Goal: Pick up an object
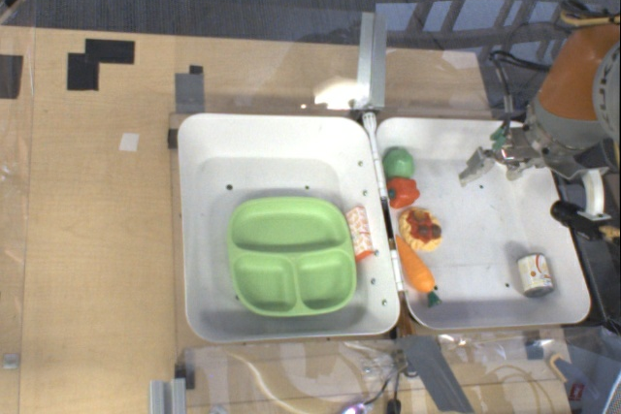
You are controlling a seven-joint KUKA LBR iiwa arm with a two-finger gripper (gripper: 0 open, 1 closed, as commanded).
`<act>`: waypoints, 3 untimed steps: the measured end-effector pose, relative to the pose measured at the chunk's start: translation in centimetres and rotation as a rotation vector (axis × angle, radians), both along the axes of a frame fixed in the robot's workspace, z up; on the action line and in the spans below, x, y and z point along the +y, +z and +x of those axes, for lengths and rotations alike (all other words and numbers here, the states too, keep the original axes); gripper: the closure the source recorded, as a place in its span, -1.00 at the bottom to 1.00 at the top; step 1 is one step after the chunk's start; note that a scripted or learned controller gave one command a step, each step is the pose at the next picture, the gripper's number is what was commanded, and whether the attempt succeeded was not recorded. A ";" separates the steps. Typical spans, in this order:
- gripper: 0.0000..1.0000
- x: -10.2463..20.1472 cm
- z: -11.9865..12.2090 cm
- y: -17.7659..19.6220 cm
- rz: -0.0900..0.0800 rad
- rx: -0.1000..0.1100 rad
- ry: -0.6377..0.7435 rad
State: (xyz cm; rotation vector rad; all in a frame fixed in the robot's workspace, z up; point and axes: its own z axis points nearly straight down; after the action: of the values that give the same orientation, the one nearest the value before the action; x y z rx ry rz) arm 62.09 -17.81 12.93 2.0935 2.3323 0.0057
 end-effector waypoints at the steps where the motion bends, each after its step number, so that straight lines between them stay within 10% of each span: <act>1: -1.00 -2.7 0.8 -4.1 -0.001 0.000 0.156; 2: -1.00 3.2 1.9 -4.1 0.000 -0.002 0.260; 3: -1.00 0.9 -1.1 -4.0 -0.001 -0.002 0.173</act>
State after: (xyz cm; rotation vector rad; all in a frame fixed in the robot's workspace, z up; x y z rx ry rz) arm 60.99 -16.95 8.90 1.8836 2.5024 0.0075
